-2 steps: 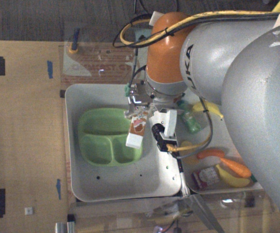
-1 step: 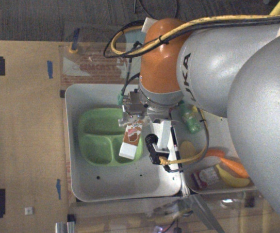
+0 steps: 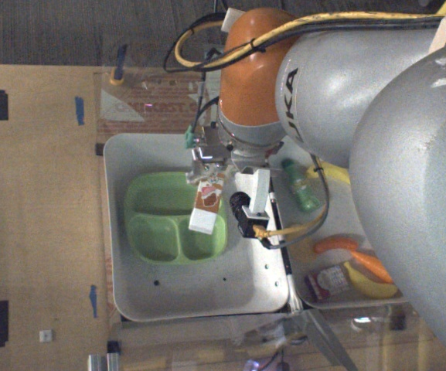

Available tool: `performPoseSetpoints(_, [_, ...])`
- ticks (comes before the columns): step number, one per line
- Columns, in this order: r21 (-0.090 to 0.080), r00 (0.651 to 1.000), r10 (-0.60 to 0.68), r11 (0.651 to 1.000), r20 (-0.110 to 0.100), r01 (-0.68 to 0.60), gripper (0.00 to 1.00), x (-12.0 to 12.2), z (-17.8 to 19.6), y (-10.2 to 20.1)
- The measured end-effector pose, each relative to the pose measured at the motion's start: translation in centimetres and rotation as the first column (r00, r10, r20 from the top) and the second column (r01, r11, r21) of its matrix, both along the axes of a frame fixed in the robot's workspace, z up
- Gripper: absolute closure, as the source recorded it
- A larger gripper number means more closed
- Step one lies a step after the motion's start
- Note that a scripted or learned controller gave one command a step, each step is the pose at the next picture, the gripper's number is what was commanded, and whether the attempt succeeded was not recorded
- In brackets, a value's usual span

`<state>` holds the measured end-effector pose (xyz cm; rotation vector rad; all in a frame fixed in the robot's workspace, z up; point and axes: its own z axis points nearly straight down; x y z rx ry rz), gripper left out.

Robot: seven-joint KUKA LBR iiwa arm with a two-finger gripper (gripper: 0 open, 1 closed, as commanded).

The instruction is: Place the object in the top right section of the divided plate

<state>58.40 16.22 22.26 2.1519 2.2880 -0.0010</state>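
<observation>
A green divided plate (image 3: 154, 207) lies in the left white bin (image 3: 199, 296). It has one long section on its far side and two smaller ones on its near side. My gripper (image 3: 207, 172) hangs over the plate's right edge, below the orange wrist band. It is shut on the upper end of a small brown-and-white box (image 3: 206, 205). The box hangs lengthwise and slightly tilted. Its white lower end is over the divider beside the near right section (image 3: 205, 243).
The right bin (image 3: 338, 304) holds a green bottle (image 3: 301, 188), two orange carrots (image 3: 335, 244), a banana (image 3: 371, 284) and a small packet (image 3: 331, 278). The grey arm covers most of that bin. A black cable fitting (image 3: 243, 211) hangs just right of the box.
</observation>
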Motion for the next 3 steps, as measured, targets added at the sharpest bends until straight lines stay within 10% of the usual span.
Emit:
performPoseSetpoints(2, [-0.002,0.887,-0.461,0.887,-0.004,0.461,1.00,-1.9,-1.0,-1.2])
performPoseSetpoints(3, [-0.001,0.935,-0.355,0.935,-0.004,0.355,1.00,-2.2,-0.7,-2.0])
